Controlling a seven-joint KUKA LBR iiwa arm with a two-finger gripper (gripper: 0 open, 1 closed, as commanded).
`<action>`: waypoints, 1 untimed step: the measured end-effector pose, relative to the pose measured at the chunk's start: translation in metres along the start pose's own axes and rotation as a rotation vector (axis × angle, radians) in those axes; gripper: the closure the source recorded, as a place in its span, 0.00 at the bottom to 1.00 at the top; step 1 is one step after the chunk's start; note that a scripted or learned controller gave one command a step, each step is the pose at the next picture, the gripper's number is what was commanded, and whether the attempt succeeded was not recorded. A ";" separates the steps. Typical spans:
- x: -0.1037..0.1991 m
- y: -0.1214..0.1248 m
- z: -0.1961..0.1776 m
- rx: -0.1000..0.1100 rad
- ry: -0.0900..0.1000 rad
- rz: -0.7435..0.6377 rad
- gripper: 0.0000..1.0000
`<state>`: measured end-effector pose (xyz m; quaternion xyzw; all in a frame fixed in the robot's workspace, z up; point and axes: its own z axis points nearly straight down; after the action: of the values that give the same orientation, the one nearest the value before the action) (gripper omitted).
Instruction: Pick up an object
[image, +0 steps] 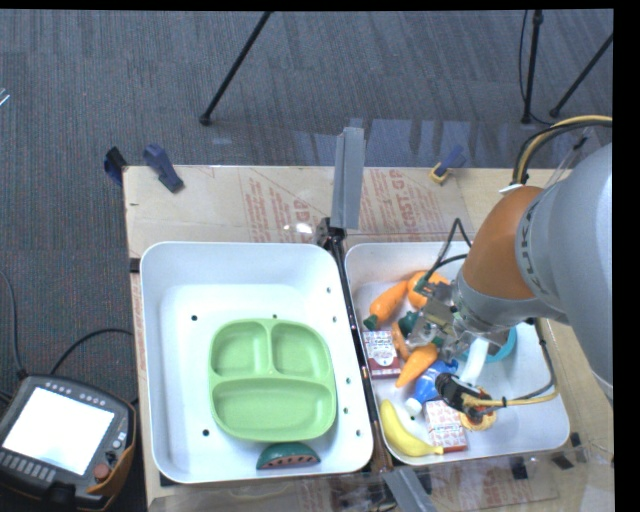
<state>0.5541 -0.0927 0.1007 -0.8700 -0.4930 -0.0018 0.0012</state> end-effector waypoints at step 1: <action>0.065 0.003 -0.087 0.001 -0.004 0.341 1.00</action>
<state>0.5893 -0.0390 0.1881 -0.9411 -0.3382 0.0003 0.0009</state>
